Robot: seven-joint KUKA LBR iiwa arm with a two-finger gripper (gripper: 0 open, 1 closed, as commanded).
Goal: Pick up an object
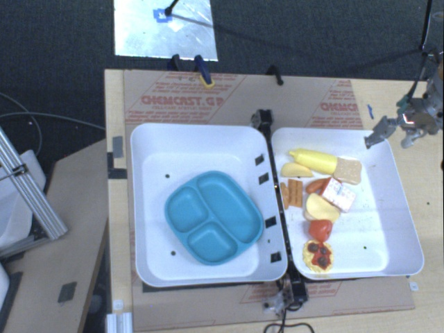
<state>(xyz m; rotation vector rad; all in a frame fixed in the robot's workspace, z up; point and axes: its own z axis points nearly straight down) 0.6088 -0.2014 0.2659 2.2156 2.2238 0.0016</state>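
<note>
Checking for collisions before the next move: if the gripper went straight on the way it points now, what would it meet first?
Probably the right bin's bare floor near its far right corner; the gripper hangs above it. Depth is unclear.

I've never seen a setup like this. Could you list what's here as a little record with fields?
Left bin: shallow white tray holding a blue three-compartment plastic plate
Right bin: shallow white tray holding a cluster of toy food
Toy food: yellow banana-like piece, red tomato, small pizza
Gripper: above right bin's far corner, holding nothing
</note>
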